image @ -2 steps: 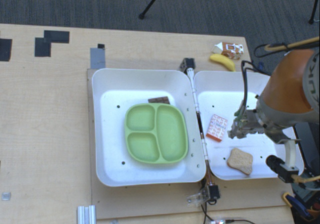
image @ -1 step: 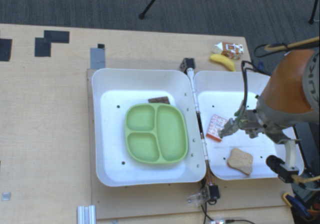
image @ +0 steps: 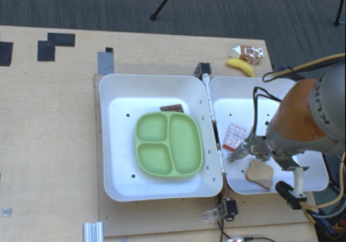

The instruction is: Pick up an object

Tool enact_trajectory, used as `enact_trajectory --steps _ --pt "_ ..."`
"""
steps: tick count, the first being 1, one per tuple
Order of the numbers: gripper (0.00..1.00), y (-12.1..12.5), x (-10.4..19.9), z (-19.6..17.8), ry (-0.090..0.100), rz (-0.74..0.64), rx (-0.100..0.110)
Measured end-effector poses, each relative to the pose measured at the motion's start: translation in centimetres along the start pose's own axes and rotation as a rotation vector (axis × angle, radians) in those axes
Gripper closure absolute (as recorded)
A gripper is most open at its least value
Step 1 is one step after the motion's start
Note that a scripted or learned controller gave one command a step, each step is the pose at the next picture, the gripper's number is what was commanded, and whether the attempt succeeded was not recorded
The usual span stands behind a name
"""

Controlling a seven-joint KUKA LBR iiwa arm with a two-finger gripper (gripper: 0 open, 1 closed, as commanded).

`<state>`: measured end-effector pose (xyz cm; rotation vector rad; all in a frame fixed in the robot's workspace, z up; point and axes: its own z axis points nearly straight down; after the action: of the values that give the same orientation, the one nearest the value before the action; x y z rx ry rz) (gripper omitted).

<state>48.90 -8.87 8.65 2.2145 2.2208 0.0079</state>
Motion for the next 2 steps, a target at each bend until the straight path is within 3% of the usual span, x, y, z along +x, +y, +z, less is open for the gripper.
enact_trajectory --steps 1,2 --pt "1.00 0.2 0.0 -1.1 -0.001 -0.001 -0.006" --pt "1.00 0.0 3.5 -9.8 0.001 -0.002 0.003"
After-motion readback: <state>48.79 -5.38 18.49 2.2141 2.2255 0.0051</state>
